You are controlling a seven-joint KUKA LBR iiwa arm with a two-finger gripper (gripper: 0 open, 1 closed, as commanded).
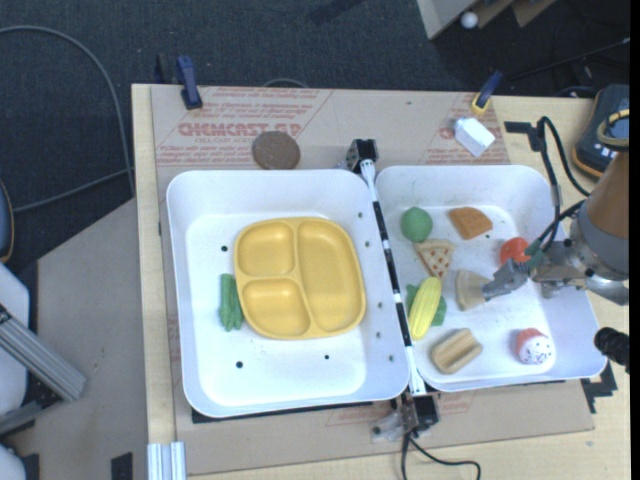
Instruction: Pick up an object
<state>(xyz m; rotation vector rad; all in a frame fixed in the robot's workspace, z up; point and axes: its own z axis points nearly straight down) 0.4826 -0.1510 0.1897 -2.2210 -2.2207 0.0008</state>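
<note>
The right bin (470, 175) holds several toy foods: a green ball (417, 223), an orange-brown slice (469, 221), a tan triangular cracker (435, 259), a yellow corn cob (425, 306), a beige lump (467, 288), a brown bread roll (455, 349), a red-and-white piece (533, 347) and a small red piece (513, 249). My gripper (503, 280) is low over the right bin, right beside the beige lump and just below the red piece. Nothing visibly sits in its grasp.
The left bin (190, 268) carries a yellow divided plate (298, 275) with a green pod (231, 302) at its left. A brown disc (275, 151), a white block (474, 135) and blue clamps (187, 81) lie on the cardboard behind the bins. Cables run along the right side.
</note>
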